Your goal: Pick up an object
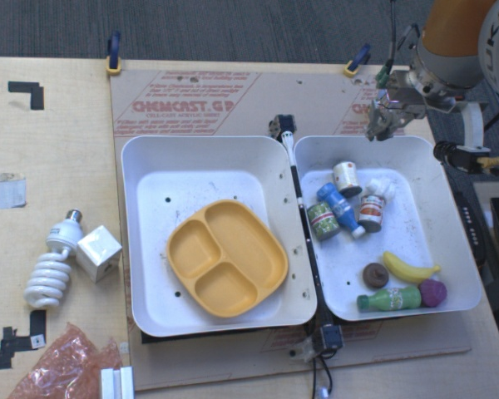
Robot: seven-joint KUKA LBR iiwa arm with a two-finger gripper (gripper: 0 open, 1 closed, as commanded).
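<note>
We locate the gripper (382, 131) above the far rim of the right bin (449, 214); we cannot tell its state. Toward the camera and left of it lies the yellow divided tray (226, 258) (in the left bin (141, 223)). Below the gripper lie a blue bottle (341, 209), banana (409, 268) and green bottle (389, 299).

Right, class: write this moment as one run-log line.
grey two-finger hand: above right white bin far rim, carrying nothing | yellow curved banana: in bin
</note>
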